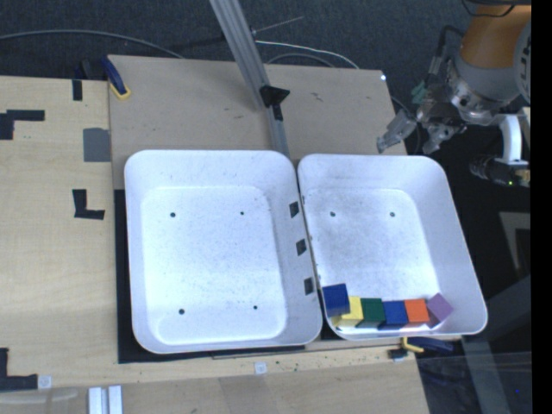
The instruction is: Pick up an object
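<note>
A row of small blocks lay along the near edge of the right bin (431, 197), packed toward its near left corner. A blue block (335, 297) stood at the left end, with a yellow block (348, 311) just beside it and partly under it. Next in the row came a green block (372, 310), another blue block (395, 312), an orange block (416, 310) and a purple block (439, 306) at the right end, each touching its neighbour. The left bin (142, 231) sat against the right bin, their rims meeting along the middle of the bench (172, 102). The gripper (407, 130) hung beyond the far right corner of the right bin, well apart from the blocks and gripping nothing; whether its tool was apart or together could not be told. A slanted metal rail (241, 37) crossed the far edge of the bench.
</note>
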`<control>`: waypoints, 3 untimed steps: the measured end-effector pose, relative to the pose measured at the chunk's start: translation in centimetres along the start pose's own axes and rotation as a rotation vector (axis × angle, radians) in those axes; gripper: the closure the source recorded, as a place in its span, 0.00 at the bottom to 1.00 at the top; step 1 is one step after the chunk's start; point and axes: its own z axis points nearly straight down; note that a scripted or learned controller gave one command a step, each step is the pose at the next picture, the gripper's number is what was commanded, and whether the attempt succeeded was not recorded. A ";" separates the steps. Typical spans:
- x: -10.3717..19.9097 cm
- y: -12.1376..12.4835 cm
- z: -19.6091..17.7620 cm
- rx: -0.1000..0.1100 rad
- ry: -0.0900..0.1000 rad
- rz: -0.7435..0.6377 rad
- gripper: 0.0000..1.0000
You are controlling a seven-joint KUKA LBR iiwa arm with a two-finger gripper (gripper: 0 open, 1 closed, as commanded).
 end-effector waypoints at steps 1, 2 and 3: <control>0.1 0.0 -1.0 0.000 -0.001 -0.001 1.00; 0.0 -0.9 -7.9 -0.009 0.000 0.001 1.00; -5.0 0.6 -26.5 -0.010 -0.003 0.002 1.00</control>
